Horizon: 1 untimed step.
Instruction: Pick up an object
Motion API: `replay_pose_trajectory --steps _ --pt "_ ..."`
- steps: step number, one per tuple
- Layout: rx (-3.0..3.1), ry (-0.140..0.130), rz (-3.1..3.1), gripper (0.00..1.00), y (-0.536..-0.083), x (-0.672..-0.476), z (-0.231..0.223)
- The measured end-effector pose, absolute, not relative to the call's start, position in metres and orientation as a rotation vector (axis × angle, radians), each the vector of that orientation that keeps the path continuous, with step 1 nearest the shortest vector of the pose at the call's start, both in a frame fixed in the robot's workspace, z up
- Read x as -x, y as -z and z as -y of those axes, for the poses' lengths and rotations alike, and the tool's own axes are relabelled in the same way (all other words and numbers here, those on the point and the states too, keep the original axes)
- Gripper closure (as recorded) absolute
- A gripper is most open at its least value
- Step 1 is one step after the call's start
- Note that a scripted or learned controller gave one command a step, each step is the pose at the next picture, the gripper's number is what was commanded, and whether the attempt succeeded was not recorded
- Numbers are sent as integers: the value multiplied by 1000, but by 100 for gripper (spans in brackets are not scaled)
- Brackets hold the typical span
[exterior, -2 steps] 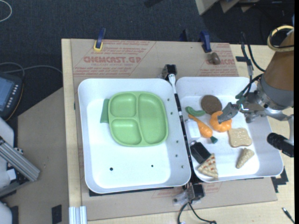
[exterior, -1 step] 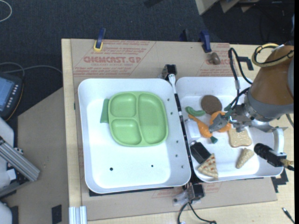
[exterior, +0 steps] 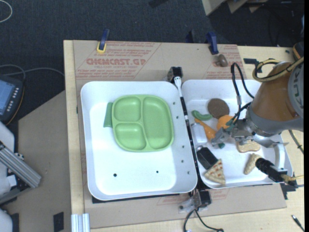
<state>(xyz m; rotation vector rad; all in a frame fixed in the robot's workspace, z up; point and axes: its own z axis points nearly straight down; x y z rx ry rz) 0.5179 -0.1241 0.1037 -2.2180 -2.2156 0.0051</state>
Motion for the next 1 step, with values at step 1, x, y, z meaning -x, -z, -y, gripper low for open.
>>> replay_pose_trajectory --steps 1 --pt "2218 -3 2218 0 -83 -517 123"
